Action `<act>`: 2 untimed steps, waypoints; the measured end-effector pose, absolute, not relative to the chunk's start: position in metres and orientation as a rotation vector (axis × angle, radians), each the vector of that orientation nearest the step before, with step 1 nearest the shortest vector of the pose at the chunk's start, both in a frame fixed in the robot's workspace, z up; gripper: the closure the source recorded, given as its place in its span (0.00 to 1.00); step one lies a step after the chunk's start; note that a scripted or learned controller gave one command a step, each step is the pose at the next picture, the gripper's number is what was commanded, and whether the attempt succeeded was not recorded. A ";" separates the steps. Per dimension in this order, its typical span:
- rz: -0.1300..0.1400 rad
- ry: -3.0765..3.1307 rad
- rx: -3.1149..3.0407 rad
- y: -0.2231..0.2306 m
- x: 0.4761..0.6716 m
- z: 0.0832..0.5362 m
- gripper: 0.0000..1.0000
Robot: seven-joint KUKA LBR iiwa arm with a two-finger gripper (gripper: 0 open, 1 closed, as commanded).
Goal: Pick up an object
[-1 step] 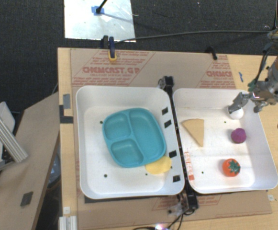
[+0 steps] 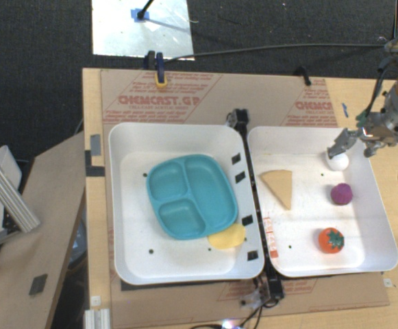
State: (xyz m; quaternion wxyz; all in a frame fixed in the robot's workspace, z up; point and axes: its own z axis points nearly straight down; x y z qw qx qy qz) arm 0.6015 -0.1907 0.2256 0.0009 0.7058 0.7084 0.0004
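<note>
On cardboard-covered bench (image 2: 205, 91): two white bins (image 2: 127, 204); dark carpet (image 2: 34, 46) behind.

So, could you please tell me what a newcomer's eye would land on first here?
Probably the teal divided tray filling the left bin, with a yellow piece peeking from under its near edge. Next, the right bin, where the gripper hovers by a small white ball, near a purple ball and orange tomato.

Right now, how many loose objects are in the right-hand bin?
4: a tan wedge at its left, a white ball by the gripper, a purple ball, an orange tomato-like toy in front.
</note>
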 end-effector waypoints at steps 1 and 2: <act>-0.003 2.225 2.221 -0.192 0.594 0.166 0.00; -0.003 2.225 2.222 -0.191 0.594 0.103 0.00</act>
